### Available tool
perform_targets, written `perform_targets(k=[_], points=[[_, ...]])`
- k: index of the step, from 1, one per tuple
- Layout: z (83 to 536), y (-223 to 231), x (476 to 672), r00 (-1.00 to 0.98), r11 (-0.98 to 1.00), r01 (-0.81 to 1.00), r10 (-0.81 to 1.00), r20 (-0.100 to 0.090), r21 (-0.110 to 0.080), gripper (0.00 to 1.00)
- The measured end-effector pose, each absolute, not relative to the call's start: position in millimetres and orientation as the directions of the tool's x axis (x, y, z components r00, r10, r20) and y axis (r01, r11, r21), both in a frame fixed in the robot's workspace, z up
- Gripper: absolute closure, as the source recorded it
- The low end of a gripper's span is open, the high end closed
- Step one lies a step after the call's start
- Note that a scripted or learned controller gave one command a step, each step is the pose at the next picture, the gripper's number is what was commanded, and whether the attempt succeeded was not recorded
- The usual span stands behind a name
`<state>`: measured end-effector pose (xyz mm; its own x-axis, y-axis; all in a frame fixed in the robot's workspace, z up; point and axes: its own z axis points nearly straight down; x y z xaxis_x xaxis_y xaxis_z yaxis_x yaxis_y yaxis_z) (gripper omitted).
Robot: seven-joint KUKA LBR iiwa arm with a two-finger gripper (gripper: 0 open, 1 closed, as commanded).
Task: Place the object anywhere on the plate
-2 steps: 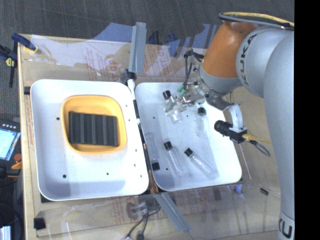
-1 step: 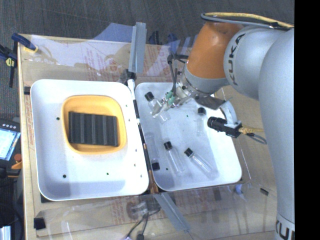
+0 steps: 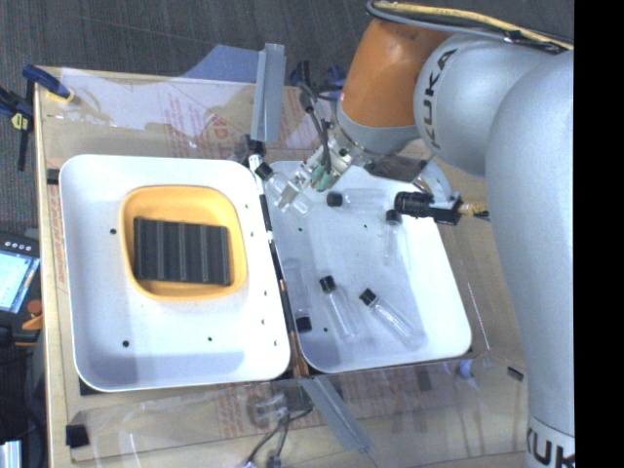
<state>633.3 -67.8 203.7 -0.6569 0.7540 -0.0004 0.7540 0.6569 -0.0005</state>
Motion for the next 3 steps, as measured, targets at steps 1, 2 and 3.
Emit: perform_targets(k=[1, 2, 3], points=[[192, -50, 642.5, -0.802, 0.802, 0.597, 0.597, 0.001, -0.001, 1.00], [192, -50, 642.6, -0.802, 0.802, 0.597, 0.597, 0.000, -0.001, 0.00], [203, -50, 641.5, -0.790, 0.790, 0.614, 0.614, -0.002, 0.000, 0.00]])
